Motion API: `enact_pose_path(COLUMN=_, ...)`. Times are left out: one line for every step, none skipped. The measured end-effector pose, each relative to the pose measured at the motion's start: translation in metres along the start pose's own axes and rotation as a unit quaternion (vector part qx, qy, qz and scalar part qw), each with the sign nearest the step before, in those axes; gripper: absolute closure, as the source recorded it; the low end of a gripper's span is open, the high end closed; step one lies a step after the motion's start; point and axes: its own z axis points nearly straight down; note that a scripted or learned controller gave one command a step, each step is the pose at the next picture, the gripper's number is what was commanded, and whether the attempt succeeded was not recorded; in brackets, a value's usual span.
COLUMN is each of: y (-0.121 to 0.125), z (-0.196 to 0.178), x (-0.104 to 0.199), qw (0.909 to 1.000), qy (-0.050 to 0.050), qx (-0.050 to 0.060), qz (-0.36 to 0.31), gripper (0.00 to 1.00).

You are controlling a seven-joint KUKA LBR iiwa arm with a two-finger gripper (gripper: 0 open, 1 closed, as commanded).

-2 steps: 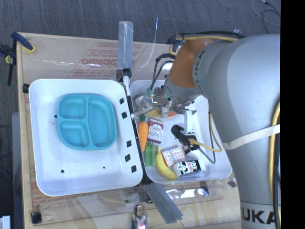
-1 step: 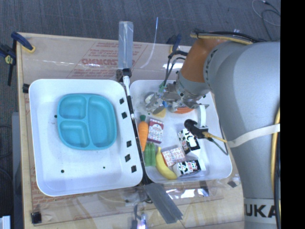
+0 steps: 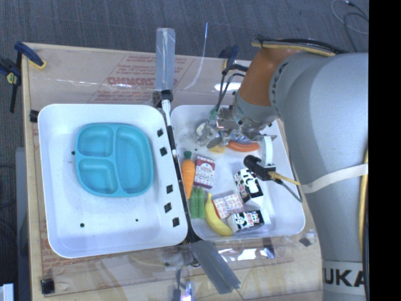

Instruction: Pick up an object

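**A:** Any writing you can read?

**B:** White letters spelling "KUKA" [image 3: 343, 278] low on the grey arm [image 3: 326, 118]. The pale sheet on the bench [image 3: 125, 80] carries red print, too faint to read. The cartons have printed labels, but the lettering is too small to make out.

**A:** Count the right-hand shallow white bin [image 3: 282, 199] for me.

**B:** There are two small black-and-white cow-patterned cartons, one [image 3: 248, 184] mid-bin and one [image 3: 249, 219] near the front wall. There are also two small pink-and-red printed boxes, one [image 3: 204, 171] beside the carrot and one [image 3: 228, 204] just above the banana. Then one of each: an orange toy carrot [image 3: 187, 175] along the left wall, a green toy vegetable [image 3: 198, 202] below it, and a yellow toy banana [image 3: 216, 223] at the front. An orange-red long piece [image 3: 243, 146] and a small yellow piece [image 3: 217, 148] lie toward the back.

**A:** And the other bin?

**B:** The left-hand shallow white bin [image 3: 56, 218] holds one light-blue plastic plate [image 3: 114, 158] with three compartments.

**A:** Where is the metal gripper [image 3: 212, 130]?

**B:** Low over the back of the right bin, just above the small yellow piece and beside the orange-red one. I cannot tell whether it is spread or pressed together, and I can't see anything gripped in it. Every object I can see lies in its bin.
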Motion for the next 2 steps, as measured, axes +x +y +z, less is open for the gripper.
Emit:
enact_pose_path(y=0.014, z=-0.144, x=0.053, qw=1.0000, qy=-0.001, qx=-0.003, qz=0.009, gripper=1.00)
enact_pose_path(y=0.012, z=-0.147, x=0.080, qw=0.9998, qy=-0.001, qx=-0.001, qz=0.018, gripper=1.00)
